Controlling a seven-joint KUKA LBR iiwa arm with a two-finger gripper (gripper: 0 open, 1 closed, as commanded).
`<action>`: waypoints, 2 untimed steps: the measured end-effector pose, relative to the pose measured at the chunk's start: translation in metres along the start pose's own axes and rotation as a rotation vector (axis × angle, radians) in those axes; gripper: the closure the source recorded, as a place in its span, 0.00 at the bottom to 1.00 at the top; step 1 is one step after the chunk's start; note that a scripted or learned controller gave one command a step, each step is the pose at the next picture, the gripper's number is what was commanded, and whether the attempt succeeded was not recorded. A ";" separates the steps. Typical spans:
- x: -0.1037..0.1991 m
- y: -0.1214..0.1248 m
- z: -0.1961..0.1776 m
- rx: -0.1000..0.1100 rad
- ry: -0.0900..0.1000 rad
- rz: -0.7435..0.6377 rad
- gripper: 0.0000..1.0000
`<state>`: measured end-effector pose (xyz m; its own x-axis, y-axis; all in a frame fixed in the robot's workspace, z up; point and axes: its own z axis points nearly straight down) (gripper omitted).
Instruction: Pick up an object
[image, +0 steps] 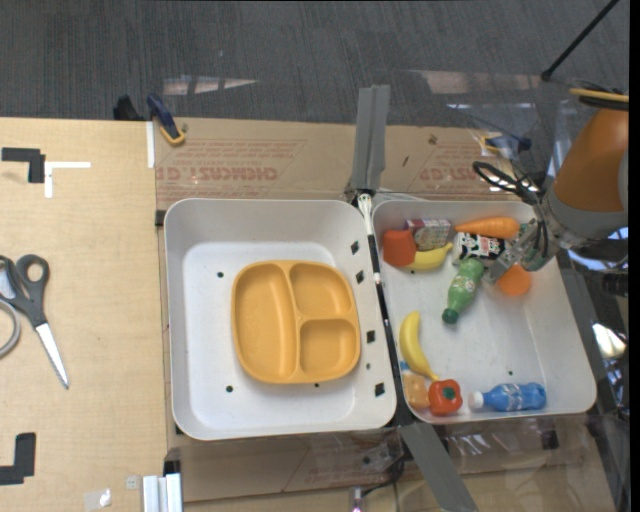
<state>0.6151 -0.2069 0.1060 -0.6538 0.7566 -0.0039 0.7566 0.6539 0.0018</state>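
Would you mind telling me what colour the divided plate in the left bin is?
The three-compartment divided plastic plate is yellow-orange, seen clearly in the camera view.

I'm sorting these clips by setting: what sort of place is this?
Probably a robotics lab bench, not a kitchen: two shallow white plastic bins sit on taped cardboard, toy food like the yellow plastic banana fills one, and grey-handled scissors lie on the wooden benchtop.

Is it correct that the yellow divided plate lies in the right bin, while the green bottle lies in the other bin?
No. The camera view shows the yellow divided plate in the left bin; the green bottle lies in the right bin, so they are indeed in different bins.
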 end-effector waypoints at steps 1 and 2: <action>0.056 0.042 0.014 0.003 0.004 0.077 1.00; 0.000 0.009 0.014 0.004 0.003 0.507 1.00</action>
<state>0.6216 -0.2010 0.0924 -0.2043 0.9789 -0.0012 0.9789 0.2043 -0.0014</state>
